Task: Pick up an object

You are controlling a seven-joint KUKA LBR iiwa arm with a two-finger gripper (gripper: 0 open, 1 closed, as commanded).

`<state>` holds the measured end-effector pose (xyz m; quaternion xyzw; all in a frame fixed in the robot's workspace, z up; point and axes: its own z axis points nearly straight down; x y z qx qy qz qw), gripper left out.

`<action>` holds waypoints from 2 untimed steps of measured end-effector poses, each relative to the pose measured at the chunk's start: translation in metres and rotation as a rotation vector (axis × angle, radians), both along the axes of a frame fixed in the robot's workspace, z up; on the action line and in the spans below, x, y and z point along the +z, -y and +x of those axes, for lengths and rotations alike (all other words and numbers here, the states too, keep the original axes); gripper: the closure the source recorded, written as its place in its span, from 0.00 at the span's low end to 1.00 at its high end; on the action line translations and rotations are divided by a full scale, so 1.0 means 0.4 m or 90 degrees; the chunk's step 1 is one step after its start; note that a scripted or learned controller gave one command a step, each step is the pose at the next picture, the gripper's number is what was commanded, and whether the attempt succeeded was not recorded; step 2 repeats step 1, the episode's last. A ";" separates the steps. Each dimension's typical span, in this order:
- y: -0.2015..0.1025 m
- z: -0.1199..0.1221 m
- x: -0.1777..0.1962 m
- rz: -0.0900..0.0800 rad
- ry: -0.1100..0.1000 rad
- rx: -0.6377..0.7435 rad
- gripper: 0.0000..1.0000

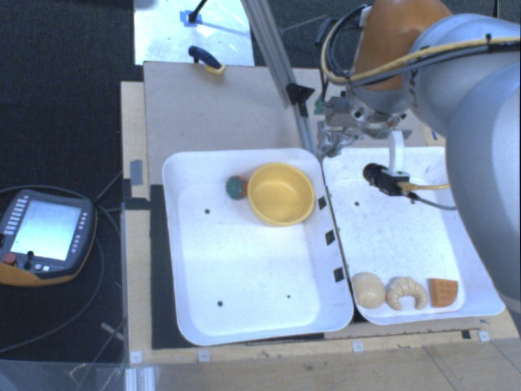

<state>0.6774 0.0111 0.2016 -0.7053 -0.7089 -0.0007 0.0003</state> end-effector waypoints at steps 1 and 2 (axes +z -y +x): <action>-0.119 -0.007 0.040 0.000 0.001 0.000 1.00; -0.119 -0.007 0.040 0.000 0.001 0.000 1.00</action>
